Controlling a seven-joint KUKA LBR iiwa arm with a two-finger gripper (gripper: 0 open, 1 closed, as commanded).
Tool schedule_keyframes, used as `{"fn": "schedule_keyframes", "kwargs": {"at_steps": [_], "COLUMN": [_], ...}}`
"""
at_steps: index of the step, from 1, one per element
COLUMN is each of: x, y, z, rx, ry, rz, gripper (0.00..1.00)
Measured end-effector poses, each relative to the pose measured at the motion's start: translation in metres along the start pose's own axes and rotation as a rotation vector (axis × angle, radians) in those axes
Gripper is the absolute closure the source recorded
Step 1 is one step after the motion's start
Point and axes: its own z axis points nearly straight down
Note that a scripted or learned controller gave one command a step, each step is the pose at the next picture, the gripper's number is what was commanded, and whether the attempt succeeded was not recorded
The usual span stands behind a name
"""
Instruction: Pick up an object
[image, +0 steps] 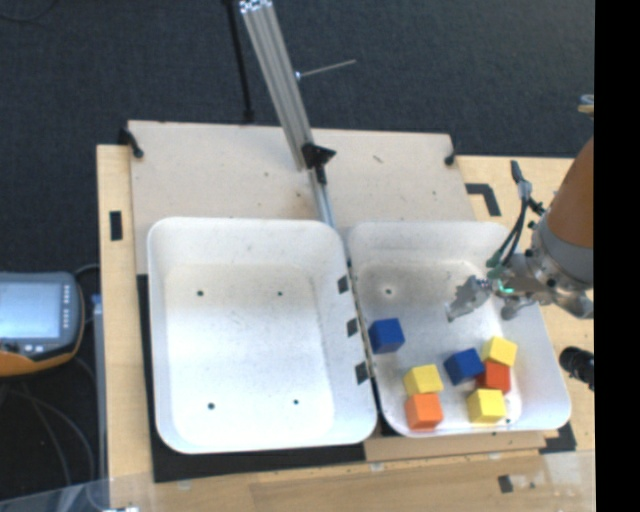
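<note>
Overhead, camera view: two white bins side by side on bench (270, 170). Left bin (250, 335) holds no blocks. Right bin (430, 260) holds blocks clustered near front: blue block (386, 335) alone near divider; yellow block (423, 379) above orange block (425, 410); second blue block (463, 365); yellow block (502, 351), red block (496, 376), yellow block (487, 404) at right. Gripper (468, 297) over right bin, above blocks, grasping nothing visible; finger spread unclear, cannot tell.
</note>
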Motion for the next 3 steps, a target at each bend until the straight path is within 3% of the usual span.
{"fn": "schedule_keyframes", "kwargs": {"at_steps": [1, 2, 3], "x": [0.024, 0.107, 0.036], "y": [0.008, 0.011, 0.074], "z": [-0.004, 0.033, -0.147], "rx": [0.003, 0.008, -0.006], "ry": [0.001, 0.004, -0.002], "rz": [-0.015, -0.020, -0.008], "gripper": [0.00, 0.00, 0.00]}}
